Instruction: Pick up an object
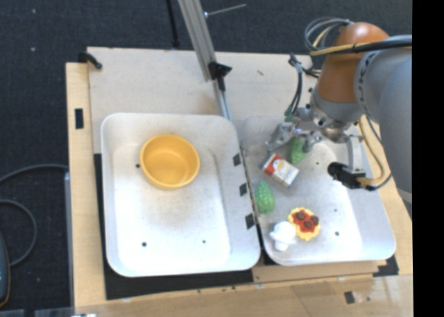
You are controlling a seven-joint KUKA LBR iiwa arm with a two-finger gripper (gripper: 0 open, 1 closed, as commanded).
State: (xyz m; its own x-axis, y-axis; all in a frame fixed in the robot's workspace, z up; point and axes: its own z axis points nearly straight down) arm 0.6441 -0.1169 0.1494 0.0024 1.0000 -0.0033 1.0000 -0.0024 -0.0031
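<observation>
Here, green object (297,151) between the fingers (290,136) — right bin (361,229).

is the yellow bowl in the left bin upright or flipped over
Upright. The yellow bowl shows its open mouth and inner floor to the camera, sitting in the left bin.

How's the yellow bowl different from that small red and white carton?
The bowl is round, plain yellow and open-topped; the carton is boxy, white with red markings. The bowl is clearly larger. It sits in the left bin, while the carton lies tilted in the right bin, near the gripper. Both rest on a bin floor.
</observation>
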